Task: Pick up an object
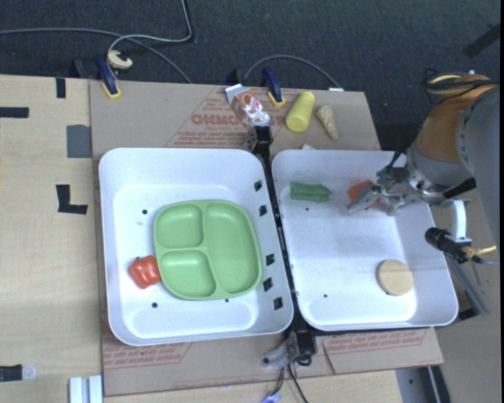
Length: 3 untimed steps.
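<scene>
The end effector (365, 198) sits low in the right bin (353, 309), by its far right part; whether it is open or closed cannot be told, though a small orange-red piece (358, 191) lies right at its tip. Just to its left lies a green object (309, 193), long axis left-right. A tan disc (395, 277) lies nearer, well apart, with bare white floor around it.

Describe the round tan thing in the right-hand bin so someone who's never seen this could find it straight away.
Look in the right white bin, away from the gripper. Near its lower right corner, close to the right wall, a flat round tan disc lies alone. The bin's other items, a green piece and an orange-red piece, sit near the top and are brightly coloured.
</scene>
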Available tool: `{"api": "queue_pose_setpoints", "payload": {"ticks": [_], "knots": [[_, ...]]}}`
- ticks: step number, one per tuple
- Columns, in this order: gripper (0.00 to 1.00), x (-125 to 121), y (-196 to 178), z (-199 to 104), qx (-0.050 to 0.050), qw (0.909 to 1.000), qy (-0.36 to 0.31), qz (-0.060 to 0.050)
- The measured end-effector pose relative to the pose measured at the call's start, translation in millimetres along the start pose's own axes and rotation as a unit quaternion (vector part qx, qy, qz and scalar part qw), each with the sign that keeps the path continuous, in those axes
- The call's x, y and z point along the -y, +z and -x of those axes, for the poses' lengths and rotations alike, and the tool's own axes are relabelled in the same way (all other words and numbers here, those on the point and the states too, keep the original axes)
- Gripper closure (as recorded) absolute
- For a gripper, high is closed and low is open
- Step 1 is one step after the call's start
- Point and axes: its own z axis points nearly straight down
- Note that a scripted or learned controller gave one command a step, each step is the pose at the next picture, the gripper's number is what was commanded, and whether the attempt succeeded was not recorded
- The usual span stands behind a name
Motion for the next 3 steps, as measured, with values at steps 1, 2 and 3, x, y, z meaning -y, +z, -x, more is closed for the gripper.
{"api": "queue_pose_setpoints", "payload": {"ticks": [1, 2, 3], "knots": [[0.0, -34, 1, -59, 0.0, 1.0, 0.0, 0.0], [1.0, -33, -9, -58, 0.001, 1.0, 0.0, -0.003], [1.0, -21, -98, -133, -0.001, 1.0, 0.0, -0.002]]}}
